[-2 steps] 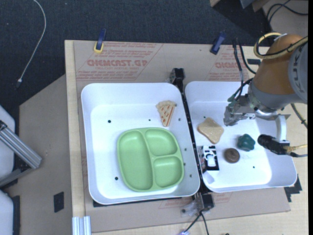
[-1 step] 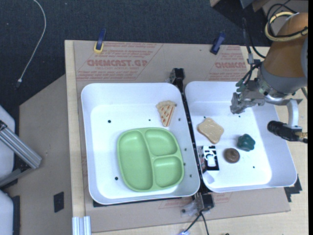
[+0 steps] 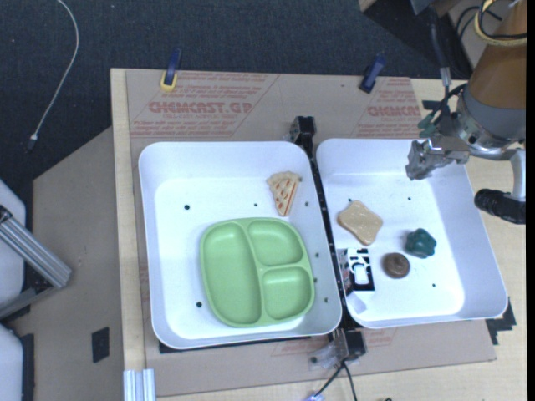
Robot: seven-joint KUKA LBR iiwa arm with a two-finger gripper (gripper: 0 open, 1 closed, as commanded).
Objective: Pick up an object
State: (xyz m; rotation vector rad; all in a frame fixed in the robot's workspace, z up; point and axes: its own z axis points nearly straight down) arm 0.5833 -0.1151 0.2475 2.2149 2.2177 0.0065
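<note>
Claw (image 3: 415, 167) hovers near right bin (image 3: 476, 224) far rim, above toys.

robotics lab, clamped board (image 3: 251, 98) (protective film on), two white bins (image 3: 167, 224), cables (image 3: 50, 73)

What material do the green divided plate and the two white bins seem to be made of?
The green divided plate looks like moulded plastic with a matte finish: one even colour, rounded compartment walls, soft highlights. The left white bin and the right white bin look like thin formed plastic, smooth and slightly glossy, with rounded corners and rims; the look leaves the exact kind open.
</note>
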